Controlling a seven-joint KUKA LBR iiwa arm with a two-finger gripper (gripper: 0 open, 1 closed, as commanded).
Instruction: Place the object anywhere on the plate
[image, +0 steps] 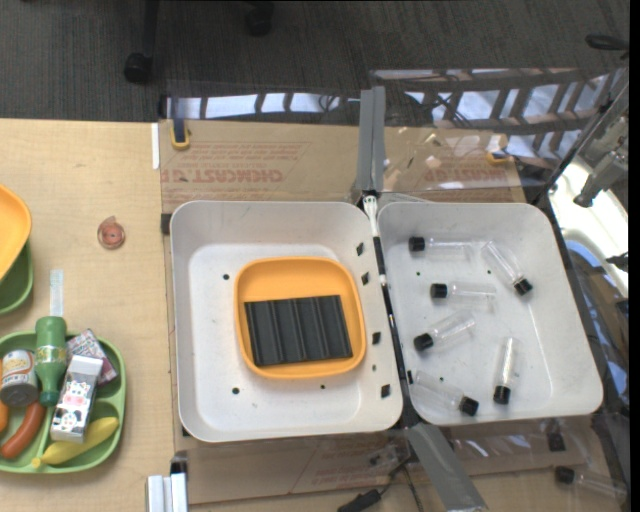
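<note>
A single fixed camera looks down from above the tabletop at a slant, tilted so dark carpet shows along the top edge. It sits far enough back to take in both white bins whole: the left bin sits near the middle of the frame and the right bin reaches toward the right edge. The wooden surface stretches off to the left, and a green tray is cut by the lower left corner.

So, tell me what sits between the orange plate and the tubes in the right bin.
In the camera view, the orange plate and the tubes are separated by bare bin floor and the two bins' adjoining walls.
</note>
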